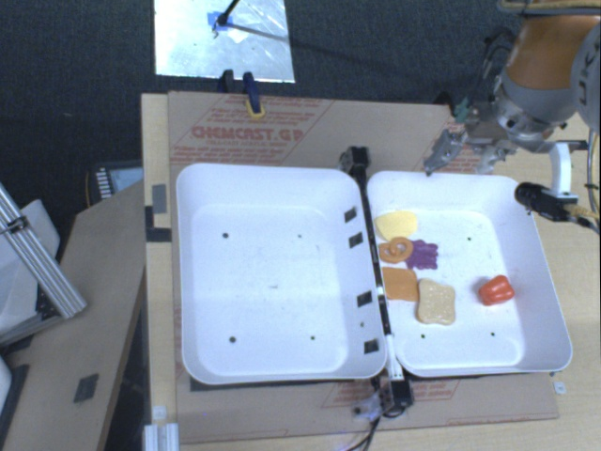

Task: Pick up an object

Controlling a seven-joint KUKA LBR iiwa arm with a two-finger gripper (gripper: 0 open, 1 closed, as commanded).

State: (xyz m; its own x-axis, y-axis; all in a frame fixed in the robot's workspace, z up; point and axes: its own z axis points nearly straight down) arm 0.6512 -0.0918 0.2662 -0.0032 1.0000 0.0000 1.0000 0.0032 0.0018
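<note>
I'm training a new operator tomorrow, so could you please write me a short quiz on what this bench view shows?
1. True or false: the red pepper lies in the left bin.
2. Which item touches the orange ring?
A. the purple piece
B. the red pepper
C. the black clip
3. Fill in: the gripper hangs above the ____ rim of the right bin.

Key
1. False: it lies in the right bin, towards its right side.
2. A: the ring sits against the purple piece, just below the yellow piece.
3. Far: the gripper is over the back edge, apart from every item.
</note>
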